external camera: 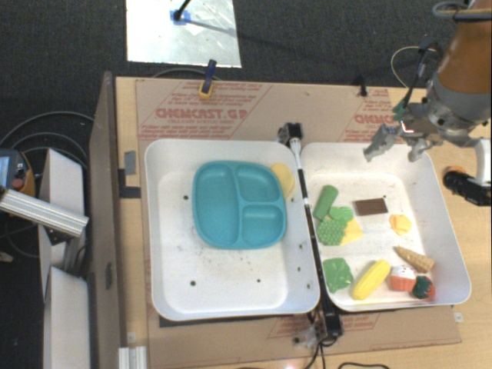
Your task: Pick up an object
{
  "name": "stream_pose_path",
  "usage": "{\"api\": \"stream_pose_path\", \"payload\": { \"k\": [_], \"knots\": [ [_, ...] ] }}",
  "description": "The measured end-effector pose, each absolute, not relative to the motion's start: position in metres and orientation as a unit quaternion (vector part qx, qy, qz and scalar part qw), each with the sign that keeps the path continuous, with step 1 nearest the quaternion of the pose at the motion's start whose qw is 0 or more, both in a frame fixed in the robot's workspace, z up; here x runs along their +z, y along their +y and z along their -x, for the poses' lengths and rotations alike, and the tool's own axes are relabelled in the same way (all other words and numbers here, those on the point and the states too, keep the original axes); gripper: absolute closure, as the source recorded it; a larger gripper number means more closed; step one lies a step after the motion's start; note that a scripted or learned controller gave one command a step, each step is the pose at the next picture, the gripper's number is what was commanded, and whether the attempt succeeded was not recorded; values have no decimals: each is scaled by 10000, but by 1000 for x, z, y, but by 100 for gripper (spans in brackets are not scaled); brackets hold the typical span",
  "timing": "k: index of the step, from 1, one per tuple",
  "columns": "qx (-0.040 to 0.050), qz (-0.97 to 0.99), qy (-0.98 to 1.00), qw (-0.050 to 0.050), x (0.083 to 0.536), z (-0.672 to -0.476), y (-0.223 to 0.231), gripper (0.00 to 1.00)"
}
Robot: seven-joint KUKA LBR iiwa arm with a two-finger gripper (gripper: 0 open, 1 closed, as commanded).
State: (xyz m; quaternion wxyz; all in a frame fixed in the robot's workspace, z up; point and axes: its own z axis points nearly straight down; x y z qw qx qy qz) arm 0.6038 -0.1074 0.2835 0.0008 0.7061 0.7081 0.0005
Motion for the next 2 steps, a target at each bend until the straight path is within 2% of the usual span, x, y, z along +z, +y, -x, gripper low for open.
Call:
{"api": "stream_pose_path", "payload": {
  "k": [1, 2],
  "knots": [
    [-10, -7078, 7065, -11, 159, -572, -161, 0],
    [4, -7049, 7093, -4, 102, -596, -127, 0]
  ]
}}
